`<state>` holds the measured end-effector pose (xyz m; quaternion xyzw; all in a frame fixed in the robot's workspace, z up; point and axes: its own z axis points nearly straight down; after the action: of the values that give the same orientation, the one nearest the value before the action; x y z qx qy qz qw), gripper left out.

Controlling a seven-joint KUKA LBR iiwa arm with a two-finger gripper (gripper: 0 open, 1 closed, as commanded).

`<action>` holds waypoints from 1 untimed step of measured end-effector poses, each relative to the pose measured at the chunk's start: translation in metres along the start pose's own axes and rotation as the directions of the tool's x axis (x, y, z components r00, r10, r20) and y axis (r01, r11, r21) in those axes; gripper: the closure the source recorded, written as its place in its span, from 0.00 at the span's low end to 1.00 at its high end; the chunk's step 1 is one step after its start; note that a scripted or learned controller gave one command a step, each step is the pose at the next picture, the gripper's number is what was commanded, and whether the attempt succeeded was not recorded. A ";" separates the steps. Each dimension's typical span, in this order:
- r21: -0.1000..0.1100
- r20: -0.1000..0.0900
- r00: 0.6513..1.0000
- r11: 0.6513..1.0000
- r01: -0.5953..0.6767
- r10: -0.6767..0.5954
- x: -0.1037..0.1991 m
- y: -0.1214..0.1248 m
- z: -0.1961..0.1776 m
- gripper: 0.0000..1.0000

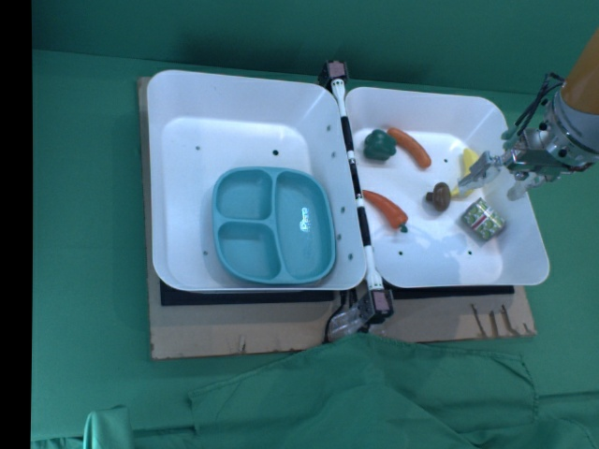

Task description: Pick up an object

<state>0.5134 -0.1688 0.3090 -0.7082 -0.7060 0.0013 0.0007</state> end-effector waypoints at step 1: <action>-0.012 0.002 1.000 1.000 0.000 0.000 0.056 0.006 0.127 0.00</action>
<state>0.5193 -0.1131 0.1817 -0.7083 -0.7059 -0.0022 -0.0041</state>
